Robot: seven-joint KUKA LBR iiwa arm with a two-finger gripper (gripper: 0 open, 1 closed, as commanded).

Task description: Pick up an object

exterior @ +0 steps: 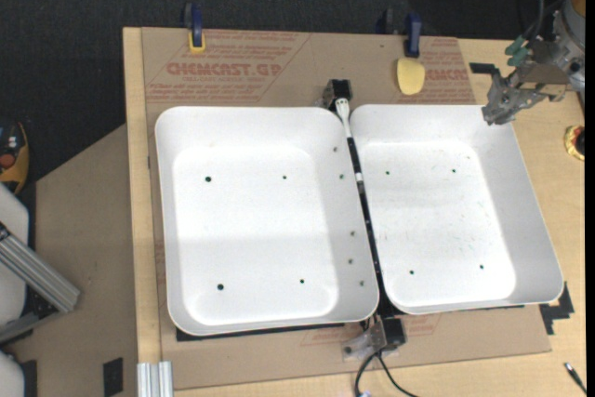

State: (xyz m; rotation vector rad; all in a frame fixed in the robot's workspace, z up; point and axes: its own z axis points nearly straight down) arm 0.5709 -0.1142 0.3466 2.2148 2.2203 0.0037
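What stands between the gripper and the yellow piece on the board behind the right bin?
Nothing visible does. The gripper hangs at the right bin's far right corner. The yellow piece lies left of it in the view, on the board, just under a blue clamp. Between them are bare board and the bin's rim.

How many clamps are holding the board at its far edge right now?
2. One blue clamp with a yellow tip sits at the far left of the board; the other at the far right, just above a yellow pad.

A small pale-yellow rounded object (410,75) lies flat on the brown board, just beyond the right bin's far-left corner.
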